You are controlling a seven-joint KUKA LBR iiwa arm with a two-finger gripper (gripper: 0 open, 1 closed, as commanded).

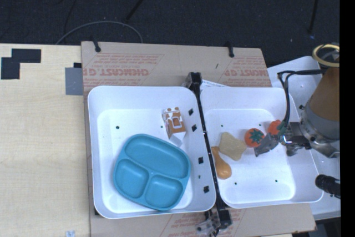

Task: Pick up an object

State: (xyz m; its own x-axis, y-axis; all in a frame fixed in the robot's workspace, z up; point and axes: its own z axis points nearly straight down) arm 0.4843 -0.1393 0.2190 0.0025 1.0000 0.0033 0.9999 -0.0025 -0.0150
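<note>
**Tight spot by the tomato, go slow**

Blue divided plate (152,172) sits lowest in frame, taking up most of the left bin (100,119), with a small orange-and-white toy (174,121) up by the divider. Over in the right bin (260,194), the gripper (268,142) is low and right beside the red tomato toy (255,137); can't tell if it's spread or clamped. A tan sponge-like piece (231,146) and an orange pear-shaped toy (221,166) lie just left. I'd center on the tomato before closing. Open floor lies toward the near wall; the far wall is close.
</note>
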